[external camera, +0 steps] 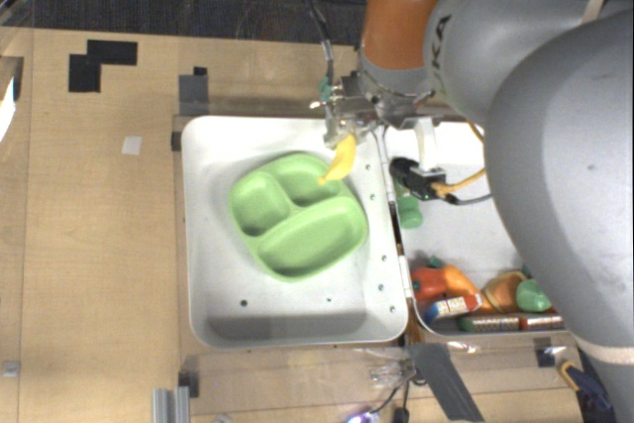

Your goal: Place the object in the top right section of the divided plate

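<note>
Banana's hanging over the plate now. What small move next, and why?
Probably lower a little and release. The banana hangs from the gripper with its lower tip over the top right section of the green plate, near that section's right rim. It looks raised above the plate, so dropping from here could bounce it out.

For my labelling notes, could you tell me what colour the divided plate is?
Light green; the divided plate shows clearly in the camera view.

Divided plate [297,218] sections open above — bin wall [381,203] close right
</note>
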`<state>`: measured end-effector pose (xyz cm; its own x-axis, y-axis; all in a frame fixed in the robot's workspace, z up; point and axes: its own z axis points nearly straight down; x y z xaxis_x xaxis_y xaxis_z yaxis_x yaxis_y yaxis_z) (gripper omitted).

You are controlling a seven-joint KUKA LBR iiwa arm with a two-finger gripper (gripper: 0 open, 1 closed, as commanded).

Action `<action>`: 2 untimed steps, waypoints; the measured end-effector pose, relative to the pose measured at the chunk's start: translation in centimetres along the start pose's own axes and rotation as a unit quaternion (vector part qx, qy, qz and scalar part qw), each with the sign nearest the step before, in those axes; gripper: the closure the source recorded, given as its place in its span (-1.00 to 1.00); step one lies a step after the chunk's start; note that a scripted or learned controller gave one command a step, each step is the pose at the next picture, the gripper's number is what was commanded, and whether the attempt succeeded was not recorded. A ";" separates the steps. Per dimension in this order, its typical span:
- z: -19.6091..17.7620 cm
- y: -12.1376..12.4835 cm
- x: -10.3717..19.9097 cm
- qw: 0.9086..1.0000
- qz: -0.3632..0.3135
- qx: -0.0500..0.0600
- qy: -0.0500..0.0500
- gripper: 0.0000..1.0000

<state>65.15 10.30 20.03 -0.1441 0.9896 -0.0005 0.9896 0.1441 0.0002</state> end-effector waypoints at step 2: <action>1.5 1.9 0.1 0.999 -0.048 -0.001 0.000 1.00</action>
